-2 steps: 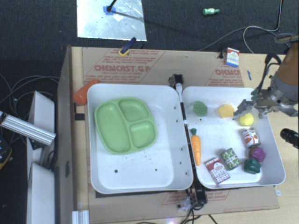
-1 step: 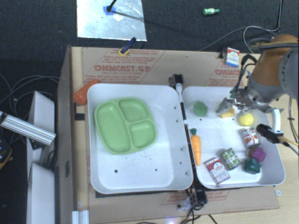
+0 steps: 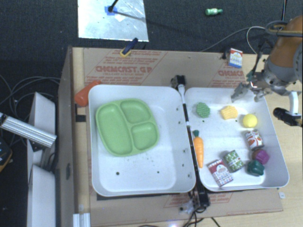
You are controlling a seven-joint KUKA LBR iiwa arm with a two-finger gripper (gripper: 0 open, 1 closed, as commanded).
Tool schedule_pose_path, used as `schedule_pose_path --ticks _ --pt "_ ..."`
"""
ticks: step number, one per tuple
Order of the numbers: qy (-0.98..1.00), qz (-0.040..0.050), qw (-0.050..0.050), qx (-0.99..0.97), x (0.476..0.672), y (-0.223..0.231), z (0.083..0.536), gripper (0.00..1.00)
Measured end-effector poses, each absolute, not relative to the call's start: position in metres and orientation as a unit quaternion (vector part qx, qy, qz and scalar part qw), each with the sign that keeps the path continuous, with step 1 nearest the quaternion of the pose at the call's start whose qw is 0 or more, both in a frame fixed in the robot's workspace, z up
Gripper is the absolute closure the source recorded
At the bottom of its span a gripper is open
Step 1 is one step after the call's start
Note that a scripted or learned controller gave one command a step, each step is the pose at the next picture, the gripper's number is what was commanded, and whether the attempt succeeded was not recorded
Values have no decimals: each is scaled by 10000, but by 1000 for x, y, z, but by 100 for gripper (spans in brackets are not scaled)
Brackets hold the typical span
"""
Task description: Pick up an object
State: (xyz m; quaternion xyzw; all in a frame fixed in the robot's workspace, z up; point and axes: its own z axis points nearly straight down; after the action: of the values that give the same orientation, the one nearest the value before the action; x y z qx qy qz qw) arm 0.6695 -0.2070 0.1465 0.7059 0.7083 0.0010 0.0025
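My gripper (image 3: 248, 93) hangs over the far edge of the right bin (image 3: 279, 174), its two fingers spread open and nothing between them. Just in front of it lie a yellow corn piece (image 3: 229, 112) and a yellow lemon (image 3: 249, 121). Further left is a green knobbly ball (image 3: 202, 109). An orange carrot (image 3: 198, 148) lies along the bin's left wall. Toward the near right sit a small can (image 3: 253, 139), a purple item (image 3: 261, 156), a dark green pepper (image 3: 254, 168), a green box (image 3: 233, 160) and a red carton (image 3: 220, 172).
The left bin (image 3: 109, 183) holds a green divided plate (image 3: 127, 126). An orange-red item (image 3: 82, 94) rests outside its far left corner. A small blue and white box (image 3: 235, 58) stands on the cardboard behind the right bin. A black clip (image 3: 179, 81) sits where the bins meet.
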Motion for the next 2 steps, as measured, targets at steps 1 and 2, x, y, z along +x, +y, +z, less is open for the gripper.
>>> schedule_pose_path --ticks 1,2 --pt "7088 4 3 7054 669 -180 84 0" --pt "7096 12 29 7046 670 -181 96 100"
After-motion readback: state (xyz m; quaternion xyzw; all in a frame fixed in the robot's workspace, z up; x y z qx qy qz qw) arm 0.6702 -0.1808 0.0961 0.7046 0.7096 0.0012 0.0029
